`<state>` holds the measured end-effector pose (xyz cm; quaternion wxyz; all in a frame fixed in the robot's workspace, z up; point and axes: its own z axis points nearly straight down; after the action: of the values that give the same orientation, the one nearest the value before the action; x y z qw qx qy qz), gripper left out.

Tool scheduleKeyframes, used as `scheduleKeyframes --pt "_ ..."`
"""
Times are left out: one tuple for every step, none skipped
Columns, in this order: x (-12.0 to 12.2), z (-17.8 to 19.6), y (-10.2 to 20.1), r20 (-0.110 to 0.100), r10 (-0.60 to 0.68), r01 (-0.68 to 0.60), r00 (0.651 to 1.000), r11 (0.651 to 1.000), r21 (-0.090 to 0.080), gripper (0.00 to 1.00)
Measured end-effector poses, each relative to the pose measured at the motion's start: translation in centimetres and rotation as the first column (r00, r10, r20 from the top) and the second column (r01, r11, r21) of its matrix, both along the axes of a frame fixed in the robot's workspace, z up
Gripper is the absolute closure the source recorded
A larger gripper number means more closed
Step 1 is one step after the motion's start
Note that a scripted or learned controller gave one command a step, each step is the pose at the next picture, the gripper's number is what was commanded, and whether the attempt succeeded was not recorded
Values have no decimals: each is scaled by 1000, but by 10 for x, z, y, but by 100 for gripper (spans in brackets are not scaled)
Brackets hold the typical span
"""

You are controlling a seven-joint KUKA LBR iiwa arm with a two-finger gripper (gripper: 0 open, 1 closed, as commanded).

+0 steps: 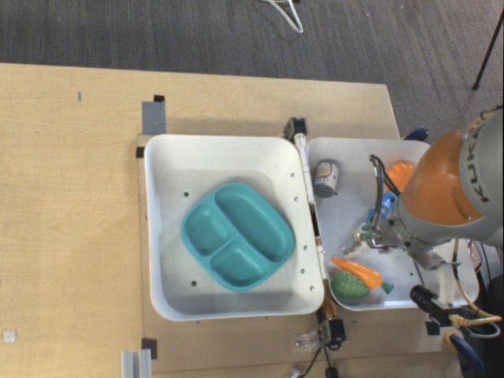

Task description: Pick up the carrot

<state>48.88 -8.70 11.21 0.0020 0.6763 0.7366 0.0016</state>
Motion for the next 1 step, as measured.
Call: scheduleKeyframes --pt "0 73 45 3 174 -174 985 985 -1 0"
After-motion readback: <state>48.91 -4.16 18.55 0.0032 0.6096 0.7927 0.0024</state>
